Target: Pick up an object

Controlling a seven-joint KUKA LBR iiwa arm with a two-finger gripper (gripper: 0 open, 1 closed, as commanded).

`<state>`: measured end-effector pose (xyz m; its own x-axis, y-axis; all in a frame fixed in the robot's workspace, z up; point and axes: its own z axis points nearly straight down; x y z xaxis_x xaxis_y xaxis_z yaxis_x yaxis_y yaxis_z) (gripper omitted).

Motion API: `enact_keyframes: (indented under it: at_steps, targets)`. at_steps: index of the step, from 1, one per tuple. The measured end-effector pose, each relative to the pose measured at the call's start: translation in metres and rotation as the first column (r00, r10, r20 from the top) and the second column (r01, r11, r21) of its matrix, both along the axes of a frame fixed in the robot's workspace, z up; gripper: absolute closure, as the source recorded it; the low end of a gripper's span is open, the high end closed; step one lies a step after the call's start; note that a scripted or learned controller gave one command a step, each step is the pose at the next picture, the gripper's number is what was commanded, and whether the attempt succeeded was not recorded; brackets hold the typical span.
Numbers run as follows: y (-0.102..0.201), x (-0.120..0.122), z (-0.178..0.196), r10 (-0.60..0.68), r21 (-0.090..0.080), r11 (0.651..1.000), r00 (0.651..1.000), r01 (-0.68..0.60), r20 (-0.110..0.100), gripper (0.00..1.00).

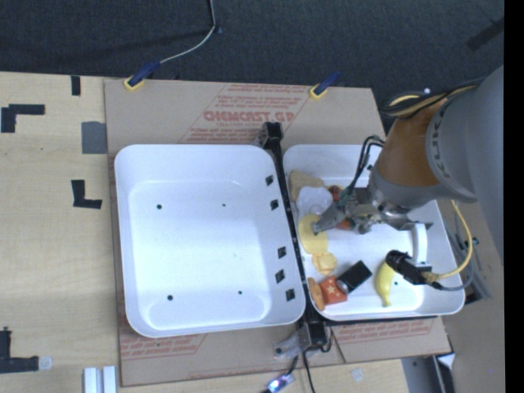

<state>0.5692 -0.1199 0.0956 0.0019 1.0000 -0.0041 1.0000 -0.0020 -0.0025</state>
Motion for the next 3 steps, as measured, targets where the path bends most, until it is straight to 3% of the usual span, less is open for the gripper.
enact_keyframes:
  at_steps: [1, 2, 3]
  targets:
    - [0.003, -0.001, 0.013, 0.002, 0.005, 1.0, 1.0, -0.002, -0.002, 1.0]
    - [0.076, 0.007, 0.227, 0.011, 0.005, 1.0, 1.0, -0.011, 0.02, 1.0]
    - [0.075, 0.05, 0.357, 0.005, 0.002, 1.0, 1.0, -0.005, 0.019, 1.0]
